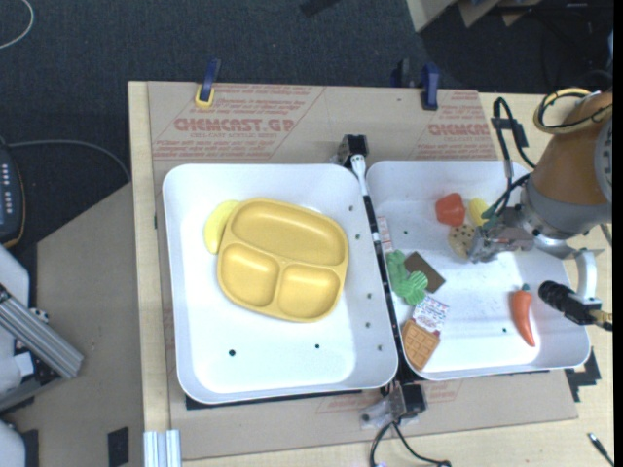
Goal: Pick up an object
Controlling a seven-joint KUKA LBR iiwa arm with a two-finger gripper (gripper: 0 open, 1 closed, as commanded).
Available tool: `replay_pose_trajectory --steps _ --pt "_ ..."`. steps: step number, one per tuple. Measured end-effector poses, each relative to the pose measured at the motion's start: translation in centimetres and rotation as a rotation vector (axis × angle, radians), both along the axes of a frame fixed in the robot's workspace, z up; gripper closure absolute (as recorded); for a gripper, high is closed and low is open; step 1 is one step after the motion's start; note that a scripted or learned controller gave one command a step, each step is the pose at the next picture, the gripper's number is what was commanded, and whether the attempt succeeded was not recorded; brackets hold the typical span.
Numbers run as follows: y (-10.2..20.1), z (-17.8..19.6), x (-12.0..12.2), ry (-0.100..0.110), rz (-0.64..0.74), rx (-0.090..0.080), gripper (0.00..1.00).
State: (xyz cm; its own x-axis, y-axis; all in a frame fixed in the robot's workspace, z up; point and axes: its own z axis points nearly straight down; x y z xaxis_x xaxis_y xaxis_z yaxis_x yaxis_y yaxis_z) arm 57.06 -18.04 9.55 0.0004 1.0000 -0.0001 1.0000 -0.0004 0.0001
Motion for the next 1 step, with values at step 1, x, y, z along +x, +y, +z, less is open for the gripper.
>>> replay_pose_trajectory --steps 1 --pt "-0.37 4.35 0.13 -0.006 0.0 -0.002 1.0"
